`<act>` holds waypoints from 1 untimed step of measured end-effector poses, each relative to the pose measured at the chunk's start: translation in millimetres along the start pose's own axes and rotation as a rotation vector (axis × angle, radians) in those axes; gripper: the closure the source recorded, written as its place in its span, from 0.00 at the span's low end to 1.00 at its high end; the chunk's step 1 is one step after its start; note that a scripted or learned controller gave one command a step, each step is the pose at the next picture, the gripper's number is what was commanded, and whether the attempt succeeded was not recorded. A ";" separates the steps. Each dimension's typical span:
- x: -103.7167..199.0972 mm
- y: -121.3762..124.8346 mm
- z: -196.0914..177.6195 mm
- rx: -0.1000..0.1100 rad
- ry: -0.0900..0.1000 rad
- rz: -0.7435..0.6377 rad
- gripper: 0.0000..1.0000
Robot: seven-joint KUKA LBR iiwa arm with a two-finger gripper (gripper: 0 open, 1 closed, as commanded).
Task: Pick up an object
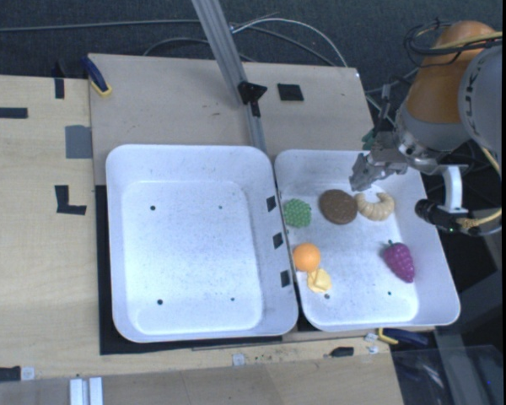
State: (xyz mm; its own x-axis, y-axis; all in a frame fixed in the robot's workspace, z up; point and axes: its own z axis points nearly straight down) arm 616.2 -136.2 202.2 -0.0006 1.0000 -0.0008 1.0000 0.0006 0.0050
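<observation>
The right bin (422, 310) holds a green bumpy ball (298, 213), a brown round cookie (338, 207), a tan croissant (376, 206), a purple grape bunch (399, 261), an orange (306, 256) and a small yellow piece (320, 281). My gripper (367, 174) hangs over the bin's upper part, just above the cookie and the croissant. I see nothing between its fingers.
The left bin (185, 243) lies beside the right one, joined by black clips. A slanted metal pole (228, 53) rises behind the bins. Cables run along the back right by the arm.
</observation>
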 end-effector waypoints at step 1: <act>0.2 0.1 -10.3 0.005 0.001 0.000 1.00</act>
State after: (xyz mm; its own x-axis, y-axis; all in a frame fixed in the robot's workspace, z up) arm 616.3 -136.0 212.5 -0.0002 1.0000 0.0001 1.0000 0.0002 0.0002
